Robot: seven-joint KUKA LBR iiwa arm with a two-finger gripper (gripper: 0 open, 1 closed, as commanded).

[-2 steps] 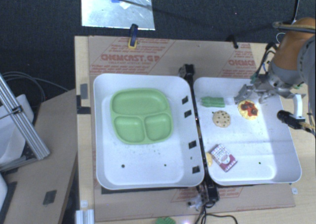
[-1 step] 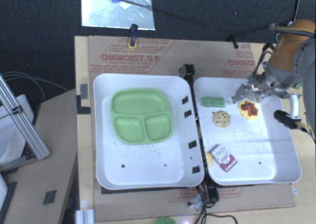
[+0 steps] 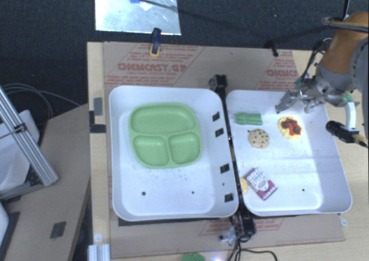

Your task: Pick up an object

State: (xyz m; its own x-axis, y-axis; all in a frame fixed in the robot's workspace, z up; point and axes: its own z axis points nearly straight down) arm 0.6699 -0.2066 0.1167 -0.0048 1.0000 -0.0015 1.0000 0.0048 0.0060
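Observation:
Several small items lie in the right bin [image 3: 328,190]: a green toy [image 3: 248,118] at the far left, a chocolate-chip cookie [image 3: 259,138] below it, a yellow and red pizza-like piece [image 3: 289,127] to its right, and a maroon and white packet [image 3: 261,184] near the front left. My gripper [image 3: 297,104] hangs over the bin's far right part, just above and behind the pizza-like piece. Its fingers are spread open with nothing between them.
The left bin [image 3: 124,196] holds a light green divided plate [image 3: 165,134]. A black hinged divider [image 3: 226,150] runs between the two bins. Bare bin floor lies at the right bin's front right. Cardboard [image 3: 173,64] underlies both bins.

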